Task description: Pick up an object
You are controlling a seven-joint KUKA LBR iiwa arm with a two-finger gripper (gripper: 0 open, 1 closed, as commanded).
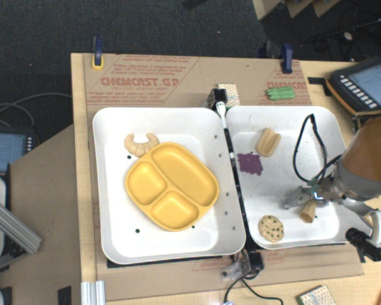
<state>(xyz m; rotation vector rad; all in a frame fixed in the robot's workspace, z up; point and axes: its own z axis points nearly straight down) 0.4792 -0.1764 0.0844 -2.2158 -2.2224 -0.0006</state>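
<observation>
The right bin (330, 121) holds several small objects: a tan cylinder (267, 142) at the back, a flat purple piece (249, 164) near the left wall, a round speckled cookie (270, 228) at the front, and a small tan cork-like piece (307, 213). My gripper (303, 202) is low in this bin toward its front right. It sits directly over the tan cork-like piece, touching or nearly touching it. I cannot tell whether the piece is gripped.
The left bin (108, 170) holds a yellow divided plate (171, 184) and a pale croissant-shaped piece (140, 144) behind it. A black cable (300, 146) loops over the right bin from the wrist. A green item (280, 94) lies on the board behind.
</observation>
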